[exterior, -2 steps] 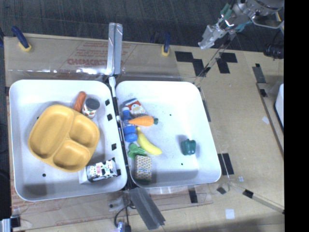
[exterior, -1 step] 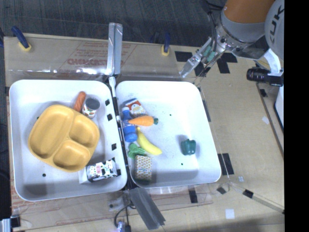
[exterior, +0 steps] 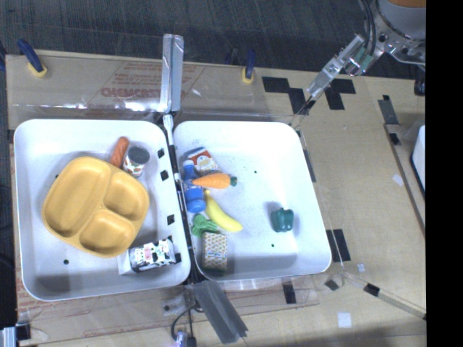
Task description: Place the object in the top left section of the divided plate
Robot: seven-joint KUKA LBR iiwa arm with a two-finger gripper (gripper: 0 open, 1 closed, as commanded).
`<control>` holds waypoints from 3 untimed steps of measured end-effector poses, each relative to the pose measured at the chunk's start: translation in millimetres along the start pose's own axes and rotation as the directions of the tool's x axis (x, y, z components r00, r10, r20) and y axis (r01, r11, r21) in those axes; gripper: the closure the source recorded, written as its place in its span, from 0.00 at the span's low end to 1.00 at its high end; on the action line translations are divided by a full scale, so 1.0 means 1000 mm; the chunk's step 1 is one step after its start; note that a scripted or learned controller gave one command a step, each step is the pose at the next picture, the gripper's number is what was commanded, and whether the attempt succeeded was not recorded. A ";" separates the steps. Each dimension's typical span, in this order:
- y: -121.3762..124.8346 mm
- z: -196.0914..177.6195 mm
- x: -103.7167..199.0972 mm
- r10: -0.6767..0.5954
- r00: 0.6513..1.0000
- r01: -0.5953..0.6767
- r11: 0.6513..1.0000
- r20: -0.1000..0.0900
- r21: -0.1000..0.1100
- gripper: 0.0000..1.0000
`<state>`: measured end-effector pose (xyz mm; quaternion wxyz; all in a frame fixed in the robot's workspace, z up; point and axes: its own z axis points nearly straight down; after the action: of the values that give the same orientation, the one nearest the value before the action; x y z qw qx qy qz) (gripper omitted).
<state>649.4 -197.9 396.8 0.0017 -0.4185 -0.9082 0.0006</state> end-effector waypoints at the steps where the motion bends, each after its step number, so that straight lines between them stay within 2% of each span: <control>1: 0.001 -0.009 -0.001 -0.006 1.000 0.006 1.000 -0.003 0.003 1.00; 2: -0.004 -0.044 -0.011 0.014 1.000 -0.014 1.000 0.000 0.001 1.00; 3: -0.001 -0.053 -0.011 0.005 1.000 -0.005 1.000 -0.003 0.003 1.00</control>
<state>656.2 -207.1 449.3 0.0039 -0.4208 -0.9071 0.0014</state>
